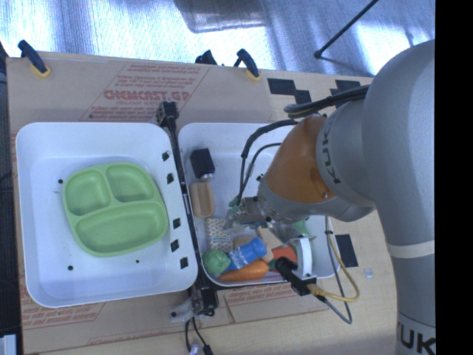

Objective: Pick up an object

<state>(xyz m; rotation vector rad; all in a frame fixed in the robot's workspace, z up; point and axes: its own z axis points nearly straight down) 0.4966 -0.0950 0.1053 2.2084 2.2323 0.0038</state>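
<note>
Cardboard sheeting printed with red lettering [144, 95] covers the bench, and two shallow white bins are set on it side by side. At the near edge, a yellow cable [336, 296] is seen curling off the right-hand white bin [222, 135]. Just inside that bin's near wall, a cluster of small things is packed together: a long orange carrot-shaped piece [244, 273], a round green lump [216, 261] to its left, a blue and white wrapped item [247, 253] above them, and a red piece [282, 254] to the right. A patterned, pale flat packet [216, 231] lies just beyond the green lump. The two-finger gripper [247, 213] is lowered over this cluster, directly above the blue and white item; whether anything is gripped cannot be told, since its tip is blurred and partly hidden by the wrist. Further back in the same bin, a tan upright block [202, 198] is placed beside the dividing wall, with a black rectangular block [202, 161] just behind it. The grey arm with its orange band [295, 168] fills the bin's right side. In the left-hand white bin [37, 220], a light green plastic tray with three compartments [114, 208] is laid flat near the middle. At the far edge of the cardboard, blue and yellow clamps [247, 62] are fixed.
</note>
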